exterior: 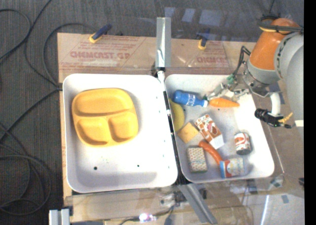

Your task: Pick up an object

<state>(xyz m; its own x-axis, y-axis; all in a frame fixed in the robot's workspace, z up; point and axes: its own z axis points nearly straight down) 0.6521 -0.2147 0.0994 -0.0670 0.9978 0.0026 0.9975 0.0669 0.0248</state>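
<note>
My gripper (223, 91) hangs over the back of the right bin (266, 169), at the end of the grey arm with its orange band (269, 51). It sits just above an orange carrot (224, 103) and to the right of a blue bottle (189, 99) lying on its side. I see nothing lifted off the bin floor. The gripper's tip is small and cluttered in this view.
The right bin also holds a banana (177, 115), a tan sponge (188, 132), a red-and-white box (209, 126), a small can (242, 142), an orange-handled tool (212, 152), a patterned block (196, 159) and a lying can (233, 167). A yellow divided tray (104, 115) sits in the left bin (123, 174).
</note>
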